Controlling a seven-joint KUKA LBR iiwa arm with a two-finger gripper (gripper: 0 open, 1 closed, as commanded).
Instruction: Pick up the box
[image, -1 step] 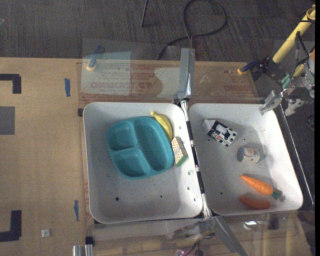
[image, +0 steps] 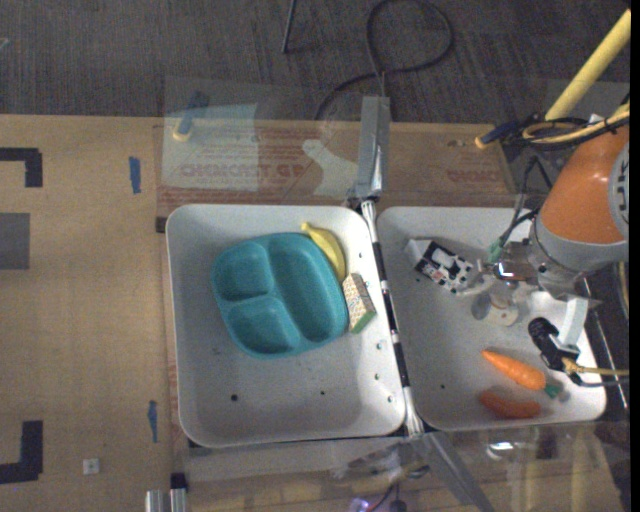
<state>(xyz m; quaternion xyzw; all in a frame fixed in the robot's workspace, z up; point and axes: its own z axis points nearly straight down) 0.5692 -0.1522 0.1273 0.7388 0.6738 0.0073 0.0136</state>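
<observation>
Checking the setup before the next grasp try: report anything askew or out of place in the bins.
In the left bin, the teal divided plate sits skewed, with a yellow banana wedged at its upper edge and a small box tilted against its right rim. Nothing looks spilled or damaged.

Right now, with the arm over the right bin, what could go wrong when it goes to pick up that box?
1. The box lies in the left bin, against the teal plate and close to the bin wall. The fingers may find little room and shove the plate instead.
2. The gripper is over the right bin, so it might clip the divider while crossing.
3. The banana lies nearby and could be grabbed by mistake.
</observation>
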